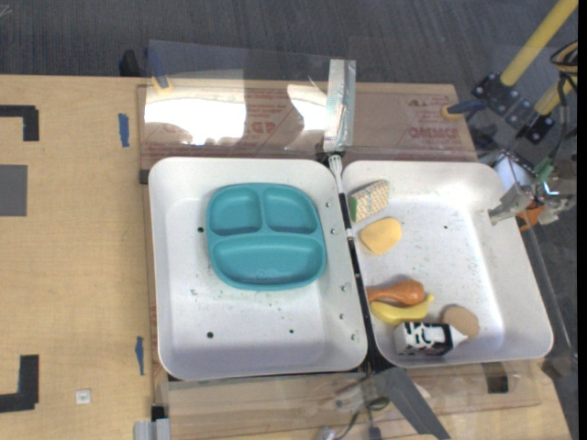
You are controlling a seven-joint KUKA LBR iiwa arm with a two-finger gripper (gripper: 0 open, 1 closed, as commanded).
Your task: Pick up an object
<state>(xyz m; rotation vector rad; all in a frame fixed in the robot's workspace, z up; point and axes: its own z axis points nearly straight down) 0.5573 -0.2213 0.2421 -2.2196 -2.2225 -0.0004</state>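
The right bin [477, 255] holds several small objects. A green-and-yellow striped block [370, 198] lies at its far left corner, with a yellow rounded piece [381, 235] just in front of it. Nearer the front lie an orange drumstick [401, 292], a yellow banana [397, 313], a black-and-white toy [426, 337] and a tan egg [461, 321]. My gripper [511, 208] hangs over the bin's far right rim, apart from all the objects, with nothing seen in it.
The left bin [174, 301] holds a teal divided plate [266, 236]. A clear upright panel [248, 108] and cardboard stand behind the bins. A yellow pole and cabling [537, 44] are at the top right.
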